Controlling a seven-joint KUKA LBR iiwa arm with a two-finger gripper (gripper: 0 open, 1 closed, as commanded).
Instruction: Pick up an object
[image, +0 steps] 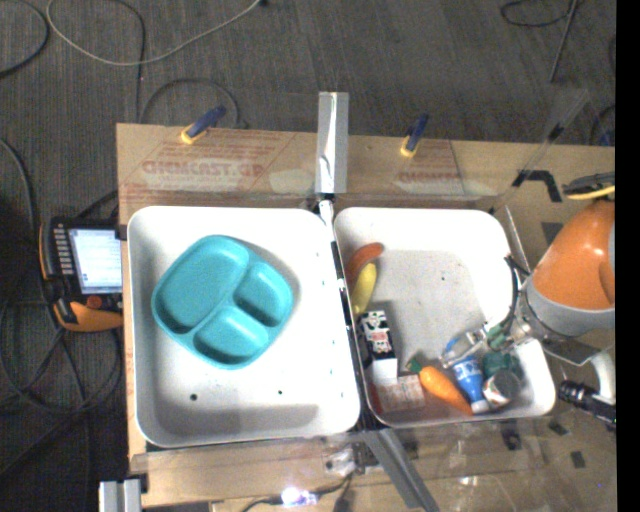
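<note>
dim, soft focus, glare on white bins (180, 225) (grainy floor)

Two white bins (240, 415) sit side by side. The left one holds one teal plate (224, 299). The right one holds one banana (362, 288), two orange carrots (444, 388), one black-and-white box (377, 335) and one blue bottle (469, 381). Two clamps (203, 123) grip the far edge.

both white bins (240, 415) look like smooth, slightly glossy plastic, and the turquoise divided plate (224, 299) in the left one has a matt, even plastic surface. the bench (230, 165) beneath shows bare, dull wood or board with faded print. the arm's orange band (580, 262) is a smooth, softly shiny shell, and the upright post (331, 140) between the bins reads as brushed metal.
</note>
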